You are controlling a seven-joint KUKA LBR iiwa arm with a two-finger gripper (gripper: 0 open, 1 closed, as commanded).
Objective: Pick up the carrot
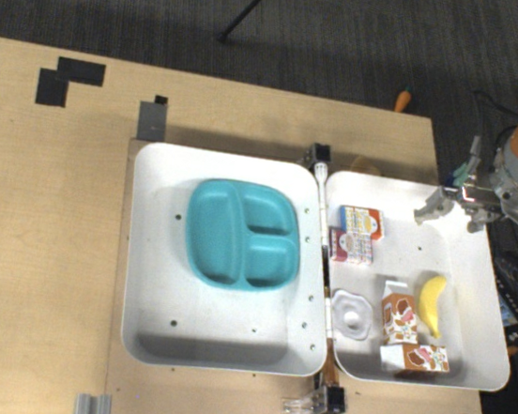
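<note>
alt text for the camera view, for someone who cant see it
The arm's gripper hovers over the right bin's far right corner; the bin holds a banana and small cartons. The left bin holds a teal divided plate.

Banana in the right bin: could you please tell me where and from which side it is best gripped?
Grip the banana at its thick middle, coming straight down, with the jaws closing across its width. It lies flat, with its length running up and down the view, so the middle is probably best balanced. The brown-and-white carton sits close on its left, leaving little room there.
</note>
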